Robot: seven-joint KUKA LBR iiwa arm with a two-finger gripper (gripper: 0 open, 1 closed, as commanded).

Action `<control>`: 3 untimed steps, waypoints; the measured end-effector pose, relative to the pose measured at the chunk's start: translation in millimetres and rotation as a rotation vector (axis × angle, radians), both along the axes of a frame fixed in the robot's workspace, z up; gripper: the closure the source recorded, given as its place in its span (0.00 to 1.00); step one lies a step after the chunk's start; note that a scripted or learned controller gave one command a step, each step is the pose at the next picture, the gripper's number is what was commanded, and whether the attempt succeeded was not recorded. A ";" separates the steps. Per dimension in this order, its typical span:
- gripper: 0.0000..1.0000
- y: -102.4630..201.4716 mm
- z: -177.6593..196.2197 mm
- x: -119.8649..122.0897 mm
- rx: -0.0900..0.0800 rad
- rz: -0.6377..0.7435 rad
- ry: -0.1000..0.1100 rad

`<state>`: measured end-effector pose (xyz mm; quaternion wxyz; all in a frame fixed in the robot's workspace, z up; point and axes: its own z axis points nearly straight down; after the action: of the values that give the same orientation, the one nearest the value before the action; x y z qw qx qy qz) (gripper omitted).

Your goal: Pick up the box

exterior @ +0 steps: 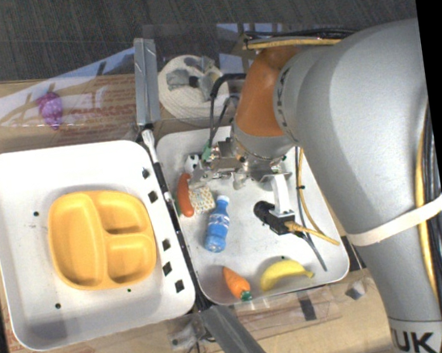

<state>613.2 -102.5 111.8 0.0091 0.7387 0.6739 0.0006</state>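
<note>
The arm (362,135) covers the right side of the right bin (248,249) and is cut off by the frame. The gripper (217,162) sits below the orange band as a dark clutter of metal and cable; whether the claw is open or closed cannot be told, and nothing can be seen held in it.

The box (201,199) is small, pale and speckled; it lies on the bin floor just up and left of the blue bottle (217,225), close to the bottle's cap end. The gripper is farther up the view from the bottle, just beyond the box's upper right corner; whether it touches the box cannot be made out. The box looks nearly square and slightly turned, too small to give a long axis or facing.

A red-orange sausage (184,196) lies up and left of the bottle, right beside the box; 1 carrot (236,282) lies below the bottle, and 1 banana (284,272) below and right of it. Well left of the bottle, the left bin (28,313) holds a yellow tray (103,237) with 3 compartments.
</note>
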 end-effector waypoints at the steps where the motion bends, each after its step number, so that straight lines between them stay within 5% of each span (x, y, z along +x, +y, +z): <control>1: 0.00 7.9 -13.9 23.5 0.004 0.137 0.006; 2: 0.00 0.8 -16.7 -19.8 0.008 0.216 0.011; 3: 0.00 2.4 -16.4 -53.3 0.008 0.149 0.008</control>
<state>559.9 -100.1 95.4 0.0033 0.6865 0.7272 0.0008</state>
